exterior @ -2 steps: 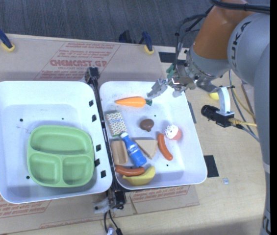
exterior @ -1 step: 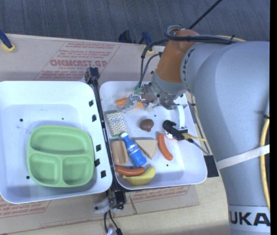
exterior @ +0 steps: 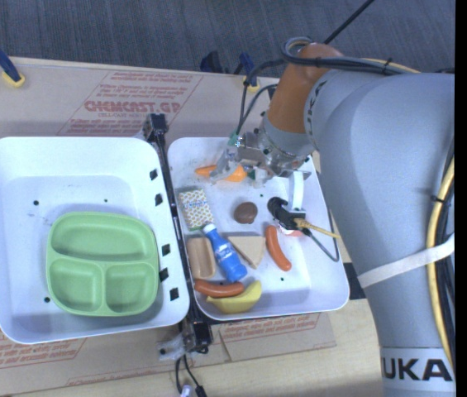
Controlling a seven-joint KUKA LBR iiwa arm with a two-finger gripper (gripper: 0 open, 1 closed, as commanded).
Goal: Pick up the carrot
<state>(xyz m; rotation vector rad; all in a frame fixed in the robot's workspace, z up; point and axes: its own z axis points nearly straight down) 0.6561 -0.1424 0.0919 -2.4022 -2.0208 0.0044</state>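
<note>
**Carrot at the far end of the right bin, gripper right over it**

Carrot (exterior: 209, 170) lies on the floor of the right bin (exterior: 330, 293), in its far left part, near the far wall. It shows as an orange shape that runs left to right, and its right part is partly hidden under the gripper (exterior: 242, 162). The gripper hangs directly above that right end, at or very near the carrot. Whether it is spread, closed or pinching the carrot cannot be told from this angle, so a grasp is not confirmed.

To do this step well, the grip should probably go across the carrot's narrow width, not along its length. It should also sit nearer the thick middle than the tip, because a tapered end tends to squirt out. The tool likely needs to go low, almost to the bin floor, before closing. The far wall is close, so a straight vertical lift looks safer than a drag.

The cracker (exterior: 192, 208) and the brown disc (exterior: 245, 212) lie nearer in the bin, apart from the carrot, and should not interfere. The left bin (exterior: 2, 222) holds a green plate (exterior: 101, 263).
</note>
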